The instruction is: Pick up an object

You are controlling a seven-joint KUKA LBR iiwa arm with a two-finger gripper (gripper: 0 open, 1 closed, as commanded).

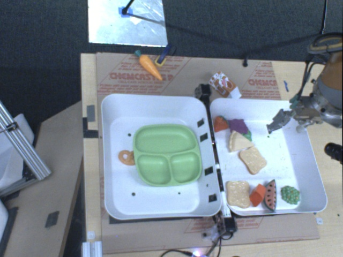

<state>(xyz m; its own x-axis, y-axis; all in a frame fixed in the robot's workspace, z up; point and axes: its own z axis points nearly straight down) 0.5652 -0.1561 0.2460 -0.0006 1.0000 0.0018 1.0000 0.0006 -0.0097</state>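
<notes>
We saw the gripper (278, 123) hanging over the far right part of the right bin (313, 167), with nothing between its jaws; whether they stood wide or narrow we could not tell from this slanted view.

The things to pick lay in that same bin. At its far left, a red piece (221, 124) touched a purple piece (238, 126), with a pale cheese wedge (239, 142) just beside them. A slice of toast (252, 160) sat near the middle. Along the near edge ran another bread slice (238, 193), an orange-red piece (258, 195), a watermelon slice (270, 195) and a green broccoli floret (290, 195).

The left bin (115, 143) held a green divided plate (166, 154) and a small pretzel (127, 158) left of it. A toy carrot (150, 67) lay on the surface beyond the bins.

We judged the risks as follows. The gripper hung over bare bin floor, so a straight descent would likely close on nothing. The near-edge pieces were crowded together, so the jaws could catch two or push one aside. The toast and bread lay flat and could slip out.
</notes>
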